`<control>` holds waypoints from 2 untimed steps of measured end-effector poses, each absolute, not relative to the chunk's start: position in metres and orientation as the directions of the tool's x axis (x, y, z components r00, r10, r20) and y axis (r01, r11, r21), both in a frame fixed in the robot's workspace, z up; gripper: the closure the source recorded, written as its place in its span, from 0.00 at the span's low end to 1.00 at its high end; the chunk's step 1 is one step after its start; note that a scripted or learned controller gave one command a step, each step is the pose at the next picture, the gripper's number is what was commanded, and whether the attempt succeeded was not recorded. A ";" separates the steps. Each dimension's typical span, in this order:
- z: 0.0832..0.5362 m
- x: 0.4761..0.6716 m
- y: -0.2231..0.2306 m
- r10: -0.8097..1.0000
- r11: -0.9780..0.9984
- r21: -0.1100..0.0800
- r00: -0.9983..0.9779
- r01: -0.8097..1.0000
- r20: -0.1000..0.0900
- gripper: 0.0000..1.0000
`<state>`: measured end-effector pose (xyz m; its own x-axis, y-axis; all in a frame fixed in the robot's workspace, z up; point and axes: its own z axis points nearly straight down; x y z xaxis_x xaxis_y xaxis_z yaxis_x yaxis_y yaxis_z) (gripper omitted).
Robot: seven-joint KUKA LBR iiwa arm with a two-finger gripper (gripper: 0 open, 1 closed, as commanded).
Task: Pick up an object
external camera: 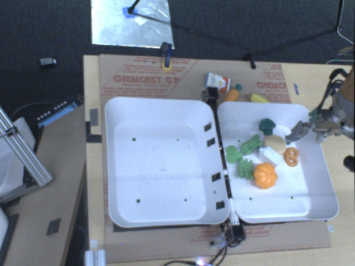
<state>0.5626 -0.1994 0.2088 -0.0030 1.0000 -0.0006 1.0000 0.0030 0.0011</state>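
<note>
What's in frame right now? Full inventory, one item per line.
bins: 2, white, side by side on bench
pumpkin toy: 1, orange, right bin
pretzel toy: 1, orange-brown, right bin
green toys: several, right bin centre
dark green toy: 1, right bin, upper part
beige piece: 1, right bin
carrot toy: 1, orange, behind bins
yellow toy: 1, behind right bin
clamp: 1, blue-yellow, bench back edge
claw: 1, grey, over right bin's right side

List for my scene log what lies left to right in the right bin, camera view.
Green leafy toys → orange pumpkin → pretzel → end effector at the bin's right rim. The dark green piece and the pale pieces overlap the pumpkin's span, so they are left out.
</note>
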 end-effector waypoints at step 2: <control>0.088 0.491 -0.098 1.000 -0.001 0.014 0.001 1.000 -0.002 0.00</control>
